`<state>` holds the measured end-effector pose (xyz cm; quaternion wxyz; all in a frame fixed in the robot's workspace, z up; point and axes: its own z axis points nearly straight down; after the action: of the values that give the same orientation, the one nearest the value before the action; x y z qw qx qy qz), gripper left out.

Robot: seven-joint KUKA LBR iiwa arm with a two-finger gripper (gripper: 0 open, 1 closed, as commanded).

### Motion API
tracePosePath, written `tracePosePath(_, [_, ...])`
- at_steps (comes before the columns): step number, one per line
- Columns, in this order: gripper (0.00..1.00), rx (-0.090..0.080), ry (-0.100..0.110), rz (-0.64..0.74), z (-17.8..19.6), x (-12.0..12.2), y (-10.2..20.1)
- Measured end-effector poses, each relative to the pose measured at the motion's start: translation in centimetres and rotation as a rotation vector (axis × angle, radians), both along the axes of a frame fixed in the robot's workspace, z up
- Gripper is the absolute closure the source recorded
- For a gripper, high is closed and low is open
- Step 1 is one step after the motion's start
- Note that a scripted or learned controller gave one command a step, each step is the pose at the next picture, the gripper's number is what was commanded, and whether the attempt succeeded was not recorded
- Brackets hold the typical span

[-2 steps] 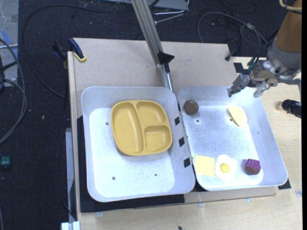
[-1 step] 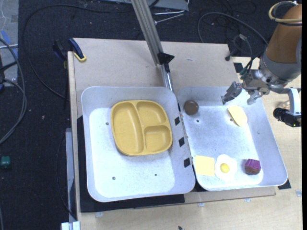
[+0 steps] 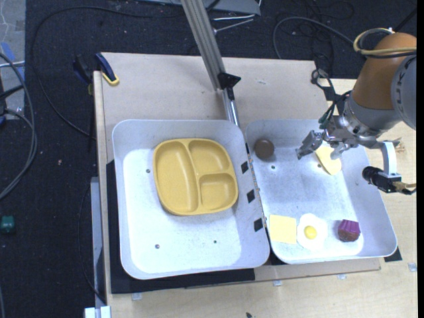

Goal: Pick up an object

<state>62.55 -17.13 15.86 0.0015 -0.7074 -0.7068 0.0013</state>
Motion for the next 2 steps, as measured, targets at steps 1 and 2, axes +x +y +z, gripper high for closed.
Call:
tracePosePath(1, [0.00,0.000,-0.001,0.000,-6.4,0.0,0.0])
tracePosePath(2, [1.00,-0.002,-0.007,0.000,-4.9,0.1,-0.1])
